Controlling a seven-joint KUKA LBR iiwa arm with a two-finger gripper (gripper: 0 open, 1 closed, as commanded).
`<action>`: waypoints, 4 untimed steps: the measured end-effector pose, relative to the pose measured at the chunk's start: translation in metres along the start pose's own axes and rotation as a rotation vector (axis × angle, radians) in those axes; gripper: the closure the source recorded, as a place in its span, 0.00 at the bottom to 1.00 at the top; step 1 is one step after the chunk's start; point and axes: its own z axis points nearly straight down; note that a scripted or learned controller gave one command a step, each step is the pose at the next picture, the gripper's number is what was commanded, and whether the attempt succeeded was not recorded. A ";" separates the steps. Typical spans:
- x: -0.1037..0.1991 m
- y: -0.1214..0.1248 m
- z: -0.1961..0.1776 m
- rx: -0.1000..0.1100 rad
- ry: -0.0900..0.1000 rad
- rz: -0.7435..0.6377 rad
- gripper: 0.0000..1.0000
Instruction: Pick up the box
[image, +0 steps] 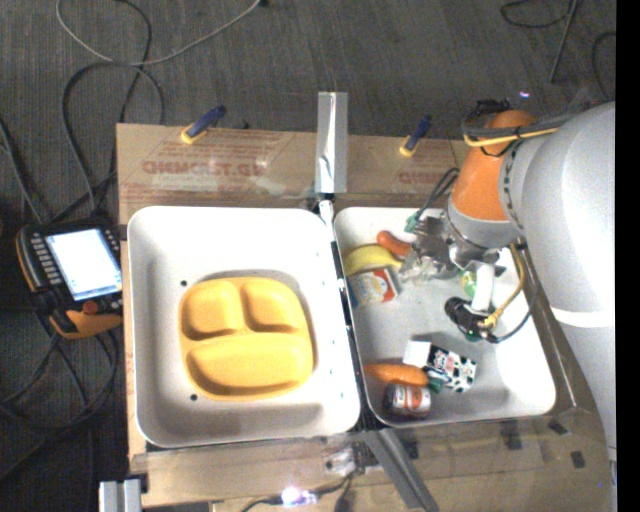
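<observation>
Over the right bin (535, 395), near its far end, the gripper (425, 255) hangs low on the grey arm (580, 220), just under the orange band (482, 190). Whether its jaws stand open or closed cannot be told from this slant; the metal of the head hides them, and nothing can be seen held between them.

Just left of the jaws and a little nearer the camera lies the box (374, 287), a small carton with a red-and-white face, resting on the bin floor close against the wall that divides the two bins. It sits near the jaws, but contact cannot be made out. A yellow banana (366, 259) lies just beyond the box, directly left of the jaws, and a red-orange sausage-shaped toy (394, 243) sits beside it, touching or nearly touching the gripper head.

Well apart from the jaws, toward the near end of the same bin, lie a black-and-white patterned packet (442, 364), an orange carrot (396, 374) just left of it, and a small can (408, 400) on its side against the carrot.

Far to the left of the jaws, the left bin (150, 300) holds a yellow divided tray (246, 334) with three compartments.
</observation>
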 end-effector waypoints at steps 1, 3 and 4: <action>-0.027 -0.019 0.008 -0.004 0.015 -0.282 1.00; 0.012 -0.068 -0.084 0.019 0.011 0.071 1.00; 0.012 -0.069 -0.084 0.020 0.012 0.071 0.00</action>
